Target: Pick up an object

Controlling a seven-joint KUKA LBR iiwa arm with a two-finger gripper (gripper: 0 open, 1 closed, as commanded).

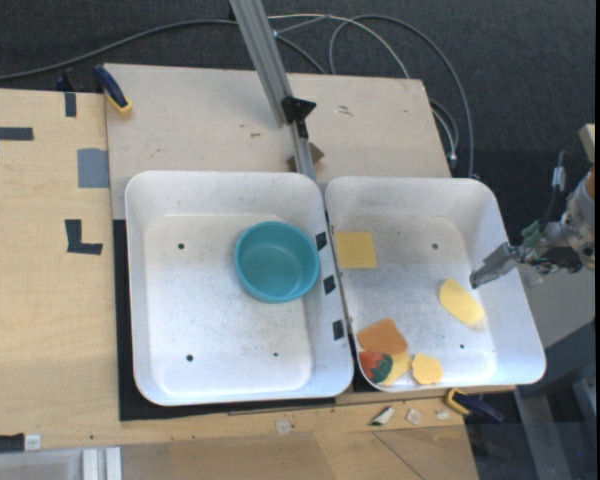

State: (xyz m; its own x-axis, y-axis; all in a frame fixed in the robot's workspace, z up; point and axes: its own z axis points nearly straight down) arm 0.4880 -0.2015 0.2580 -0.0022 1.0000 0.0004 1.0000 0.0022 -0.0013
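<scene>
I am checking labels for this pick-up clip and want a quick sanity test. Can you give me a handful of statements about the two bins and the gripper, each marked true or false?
1. The blue bowl sits in the left bin. True.
2. The yellow square piece lies in the left bin. False: it lies in the right bin, near the divide between the bins.
3. The gripper is at the right bin's right rim, above the yellow oval piece. True.
4. The blue bowl lies tipped on its side. False: it stands upright, opening upward.
5. The orange piece lies near the right bin's front edge. True.
</scene>
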